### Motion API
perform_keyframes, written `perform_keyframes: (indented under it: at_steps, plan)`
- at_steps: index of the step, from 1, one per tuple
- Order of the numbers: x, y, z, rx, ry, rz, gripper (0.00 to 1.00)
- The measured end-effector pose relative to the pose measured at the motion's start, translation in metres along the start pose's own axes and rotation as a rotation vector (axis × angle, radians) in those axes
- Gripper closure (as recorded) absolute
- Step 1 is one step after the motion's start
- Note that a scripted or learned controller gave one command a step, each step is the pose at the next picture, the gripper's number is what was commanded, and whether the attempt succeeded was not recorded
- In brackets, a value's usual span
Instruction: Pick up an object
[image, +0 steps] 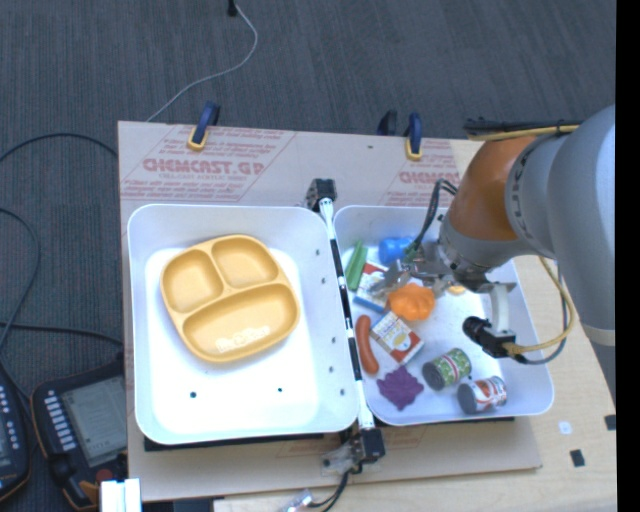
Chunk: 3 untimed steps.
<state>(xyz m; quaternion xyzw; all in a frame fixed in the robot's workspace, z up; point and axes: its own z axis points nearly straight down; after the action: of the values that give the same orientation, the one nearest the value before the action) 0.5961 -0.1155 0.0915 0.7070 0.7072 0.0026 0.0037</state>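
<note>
A bench of pale board (250, 170) printed with red lettering stands on dark grey carpet (80, 70), with two clamps, one at (207, 118) and the other at (413, 138), gripping its far edge and black cables trailing over the floor to the left. The landmark here is the hinge strip (338, 290) that runs between the two white bins. Left of it, the left bin (150, 400) holds a yellow divided plate (231, 296), lying flat near the bin's middle. Right of it, the right bin (535, 385) holds the clutter: a green piece (354, 264) just beside the strip, a red sausage (366, 343) close by, a small red and white carton (396, 337), a purple bunch of grapes (400, 386), a green-labelled can (447, 368) and a red-labelled can (482, 394) farther right, and a blue thing (394, 248) toward the far side. The arm (540, 220) reaches in from the right, and its gripper (412, 276) hangs just above an orange fruit (411, 302); I cannot tell how the hand is set, nor whether it has hold of anything. A handheld controller (85, 420) lies on the floor well left of the strip.
</note>
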Motion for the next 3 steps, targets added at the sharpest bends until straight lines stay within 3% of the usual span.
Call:
perform_keyframes:
  at_steps: [1,2,3]
  plan:
    - [0.001,0.002,-0.011,-0.005,0.002,0.0,1.0]
    - [0.001,0.002,-0.011,-0.004,0.002,0.0,0.0]
    - [0.001,0.002,-0.021,-0.005,0.001,0.0,1.0]
